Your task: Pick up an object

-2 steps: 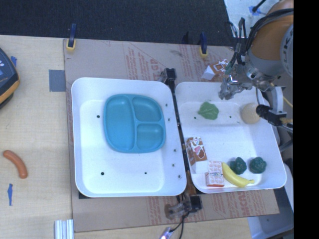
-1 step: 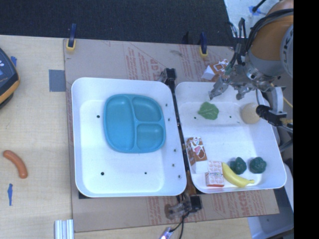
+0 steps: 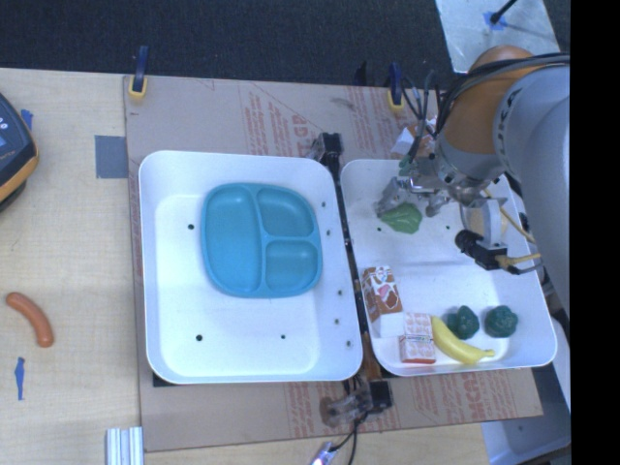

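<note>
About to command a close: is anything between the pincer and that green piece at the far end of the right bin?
Nothing visible. The pincer sits directly over the green piece, seemingly touching its top. The other items lie at the near end of the right bin.

So the gripper (image 3: 412,194) sits over the far end of the right bin (image 3: 441,269), right on top of a leafy toy (image 3: 402,219). Nearer the camera from it, same bin, there's a wrapped snack (image 3: 382,292), a small carton (image 3: 418,338), a banana (image 3: 458,344) and two lumpy veggies (image 3: 481,322). Off to its left, the left bin (image 3: 242,356) holds a divided plate (image 3: 262,239). Way further left, a sausage (image 3: 31,318) lies on the desk (image 3: 63,260).
</note>
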Available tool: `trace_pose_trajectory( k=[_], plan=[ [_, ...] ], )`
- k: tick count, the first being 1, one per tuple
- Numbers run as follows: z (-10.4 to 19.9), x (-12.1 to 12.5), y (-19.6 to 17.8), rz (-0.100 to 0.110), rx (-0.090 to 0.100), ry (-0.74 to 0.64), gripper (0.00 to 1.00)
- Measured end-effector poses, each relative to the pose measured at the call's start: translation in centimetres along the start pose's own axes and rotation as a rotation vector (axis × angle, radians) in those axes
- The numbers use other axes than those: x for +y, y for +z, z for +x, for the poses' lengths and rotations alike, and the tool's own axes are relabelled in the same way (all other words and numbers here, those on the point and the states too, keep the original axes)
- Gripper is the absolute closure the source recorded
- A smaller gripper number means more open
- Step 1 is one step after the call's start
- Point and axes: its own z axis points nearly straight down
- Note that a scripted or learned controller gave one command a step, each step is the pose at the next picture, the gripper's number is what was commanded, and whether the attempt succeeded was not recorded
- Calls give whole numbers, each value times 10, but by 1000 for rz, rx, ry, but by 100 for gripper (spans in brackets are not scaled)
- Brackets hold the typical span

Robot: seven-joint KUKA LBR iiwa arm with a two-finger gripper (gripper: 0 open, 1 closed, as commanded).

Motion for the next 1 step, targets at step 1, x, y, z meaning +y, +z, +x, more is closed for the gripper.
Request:
trace_pose_trajectory(
  k=[1],
  plan=[
    [-1,1,-12,-1,-1,-3,100]
  ],
)
